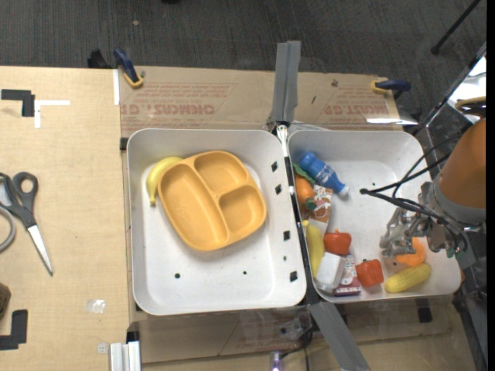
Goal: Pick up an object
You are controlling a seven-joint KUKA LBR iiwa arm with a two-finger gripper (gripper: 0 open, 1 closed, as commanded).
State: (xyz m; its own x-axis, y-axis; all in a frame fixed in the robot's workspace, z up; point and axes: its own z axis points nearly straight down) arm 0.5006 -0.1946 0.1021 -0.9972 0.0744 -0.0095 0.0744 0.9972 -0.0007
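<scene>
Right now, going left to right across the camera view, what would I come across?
Scissors → banana → yellow divided plate → blue bottle → red pepper → gripper

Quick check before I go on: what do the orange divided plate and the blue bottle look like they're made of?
The orange three-compartment plate looks like moulded plastic with a matte finish: uniform colour, rounded ridges, no sharp glare. The small blue bottle with a white cap also looks plastic, slightly glossy, though it is too small to be sure.
</scene>
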